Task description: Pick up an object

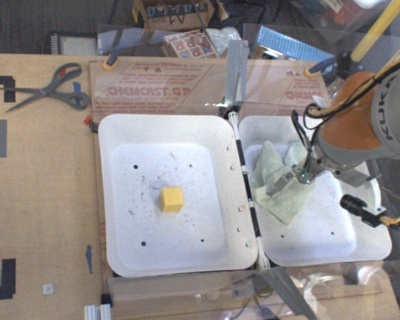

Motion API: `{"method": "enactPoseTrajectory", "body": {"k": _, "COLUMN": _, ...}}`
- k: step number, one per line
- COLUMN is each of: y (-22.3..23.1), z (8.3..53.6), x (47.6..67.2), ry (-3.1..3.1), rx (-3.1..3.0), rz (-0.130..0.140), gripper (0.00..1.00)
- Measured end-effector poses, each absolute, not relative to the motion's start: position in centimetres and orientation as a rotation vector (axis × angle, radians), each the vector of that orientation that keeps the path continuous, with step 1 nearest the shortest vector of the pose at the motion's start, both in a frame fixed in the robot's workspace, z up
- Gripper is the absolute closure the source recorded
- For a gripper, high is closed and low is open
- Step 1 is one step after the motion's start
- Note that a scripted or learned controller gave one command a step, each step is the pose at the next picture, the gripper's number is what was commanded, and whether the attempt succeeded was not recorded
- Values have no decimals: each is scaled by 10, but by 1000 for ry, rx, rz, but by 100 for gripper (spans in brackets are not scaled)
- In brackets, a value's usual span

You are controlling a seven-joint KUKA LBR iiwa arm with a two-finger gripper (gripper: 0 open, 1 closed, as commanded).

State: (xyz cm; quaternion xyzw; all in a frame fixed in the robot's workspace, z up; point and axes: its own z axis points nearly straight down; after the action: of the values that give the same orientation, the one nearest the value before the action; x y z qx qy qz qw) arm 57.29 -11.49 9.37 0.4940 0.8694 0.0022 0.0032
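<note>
Cloth (280, 185), pale green and crumpled, lies in your right bin (333, 242), where the gripper (288, 180) comes down onto it, presumably for a pinch; you cannot tell its state. You count one cloth, one yellow block (173, 199) in the left bin (120, 179), two bins, one pair of scissors (53, 90).

Soft, limp pale-green cloth (283, 179) in smooth white plastic right bin (333, 242). Matt yellow block (173, 199) in scuffed, speckled left bin (120, 179). Matt brown desk (40, 179).
</note>
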Motion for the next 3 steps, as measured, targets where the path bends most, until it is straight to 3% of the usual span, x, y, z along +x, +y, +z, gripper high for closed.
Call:
{"method": "enactPoseTrajectory", "body": {"k": 1, "y": -133, "z": 90, "x": 492, "ry": 2782, "rx": 1428, "rz": 7, "gripper": 0}}
{"method": "enactPoseTrajectory", "body": {"k": 2, "y": -106, "z": 90, "x": 548, "ry": 2862, "rx": 1262, "rz": 5, "gripper": 0}}
{"method": "enactPoseTrajectory", "body": {"k": 3, "y": -108, "z": 91, "x": 639, "ry": 2996, "rx": 901, "rz": 3, "gripper": 0}}
